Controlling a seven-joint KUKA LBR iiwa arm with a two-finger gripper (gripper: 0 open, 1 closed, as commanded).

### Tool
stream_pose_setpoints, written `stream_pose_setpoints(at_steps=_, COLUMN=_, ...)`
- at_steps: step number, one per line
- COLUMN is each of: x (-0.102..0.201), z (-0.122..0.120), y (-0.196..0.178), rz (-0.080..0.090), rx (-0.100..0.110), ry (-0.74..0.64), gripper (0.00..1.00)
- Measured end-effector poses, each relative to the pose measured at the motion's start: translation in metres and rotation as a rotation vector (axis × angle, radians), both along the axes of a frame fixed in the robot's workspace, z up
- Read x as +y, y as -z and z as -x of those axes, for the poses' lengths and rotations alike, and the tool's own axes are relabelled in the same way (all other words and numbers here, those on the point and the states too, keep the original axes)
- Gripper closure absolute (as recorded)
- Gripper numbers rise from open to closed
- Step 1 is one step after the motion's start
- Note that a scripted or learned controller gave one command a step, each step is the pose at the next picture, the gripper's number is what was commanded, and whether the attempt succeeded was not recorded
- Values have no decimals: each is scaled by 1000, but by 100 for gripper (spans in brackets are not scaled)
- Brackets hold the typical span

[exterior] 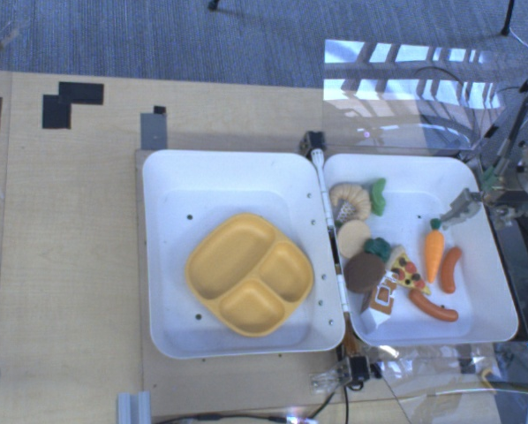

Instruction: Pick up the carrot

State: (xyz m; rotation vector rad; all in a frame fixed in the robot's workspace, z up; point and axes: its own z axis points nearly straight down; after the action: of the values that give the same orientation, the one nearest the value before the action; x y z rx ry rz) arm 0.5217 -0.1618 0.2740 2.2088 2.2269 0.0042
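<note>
Though the pale wooden bench (70, 263) takes up most of the view, the work sits in the two shallow white plastic bins on it. The left bin (167, 201) holds a yellow plastic plate with three compartments (250, 274), lying well apart from everything else. The right bin (502, 316) is crowded with toy food. The grey tool (458, 208) reaches in from the right and hangs near the bin's upper right part, just above the carrot's leafy end; whether its fingers are apart or together I cannot tell, as they are small and blurred.

The orange plastic carrot with a green top (433, 251) lies lengthwise in the right half of that bin, its green end pointing up toward the tool. Just to its right lies a short reddish sausage (448, 269), and below both a longer curved red-orange sausage (433, 307). To the left cluster a brown round piece (364, 272), a pizza slice (408, 273), a beige disc (353, 236), a ridged cream shell-like piece (350, 201) and small green pieces (378, 195).

The main risk, as I judge it, is the short sausage: it is so close and similar in colour that a descent slightly to the right could close on it instead, or nudge both. Gripping only the narrow leafy tip could let the carrot slip out.
</note>
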Motion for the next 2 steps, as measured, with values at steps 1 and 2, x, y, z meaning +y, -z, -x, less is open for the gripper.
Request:
stream_pose_setpoints(at_steps=1, x=-27, z=-31, y=125, rz=-3, rx=11, ry=18, gripper=0)
stream_pose_setpoints(at_steps=2, x=-25, z=-42, y=186, rz=1, rx=-8, ry=57, gripper=0)
